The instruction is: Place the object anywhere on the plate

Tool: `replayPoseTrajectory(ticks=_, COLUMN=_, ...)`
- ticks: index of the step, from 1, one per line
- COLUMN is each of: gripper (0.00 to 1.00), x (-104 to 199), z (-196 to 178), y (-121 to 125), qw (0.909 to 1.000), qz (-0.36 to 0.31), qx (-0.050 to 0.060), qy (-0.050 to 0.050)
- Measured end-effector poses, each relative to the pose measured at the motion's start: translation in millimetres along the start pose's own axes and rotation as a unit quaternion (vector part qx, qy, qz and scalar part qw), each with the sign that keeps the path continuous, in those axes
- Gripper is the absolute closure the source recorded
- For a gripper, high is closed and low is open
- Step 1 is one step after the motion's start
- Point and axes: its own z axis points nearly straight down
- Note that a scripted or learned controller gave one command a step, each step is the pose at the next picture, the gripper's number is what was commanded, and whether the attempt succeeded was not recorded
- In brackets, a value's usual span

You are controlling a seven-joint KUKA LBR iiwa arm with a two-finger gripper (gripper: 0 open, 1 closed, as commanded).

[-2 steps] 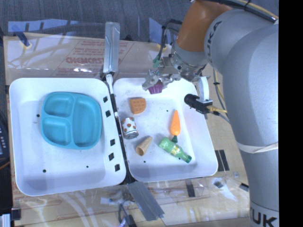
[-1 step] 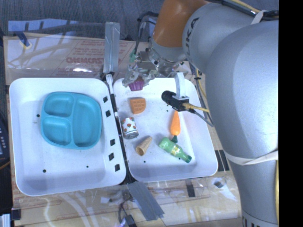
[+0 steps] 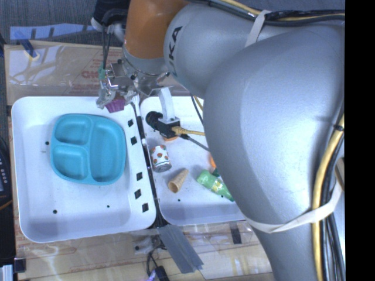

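Pincer (image 3: 112, 98) at plate's 12 o'clock, clamped on purple object (image 3: 116, 105), apparently. Blue plate (image 3: 89, 148), 3 compartments, in left bin (image 3: 29, 215). Partial letters "KA" on arm (image 3: 174, 40).

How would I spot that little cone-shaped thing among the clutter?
Look in the right-hand white bin, near its front edge. The cone lies on its side just below the small patterned can and left of the green bottle. It alone is tan and tapered.
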Motion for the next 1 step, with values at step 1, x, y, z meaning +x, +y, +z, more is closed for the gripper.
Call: replayPoseTrajectory(ticks=1, gripper=0.0, x=-1.8, z=-0.2, y=0.0, qw=1.0, qz=0.001, qx=0.0, qy=0.0)
